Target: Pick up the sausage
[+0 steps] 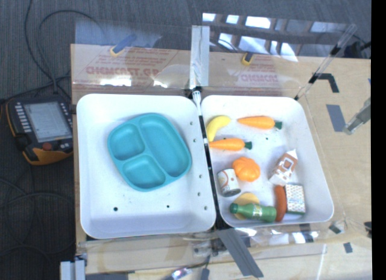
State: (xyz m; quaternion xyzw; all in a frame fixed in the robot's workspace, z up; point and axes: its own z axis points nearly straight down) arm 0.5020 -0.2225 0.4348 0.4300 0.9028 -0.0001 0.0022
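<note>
A tan desk on dark grey carpet carries two white bins. The left bin holds a blue divided plate. In the right bin, the sausage lies near the front right corner, between a green bottle and a small carton.

Glossy white plastic bins; smooth matt turquoise plastic divided plate; shiny reddish-brown plastic sausage, near right.

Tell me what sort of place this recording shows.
Probably a robotics lab bench: two shallow white bins, toy food such as a red-brown sausage, a handheld control pendant and cables on grey carpet.
</note>
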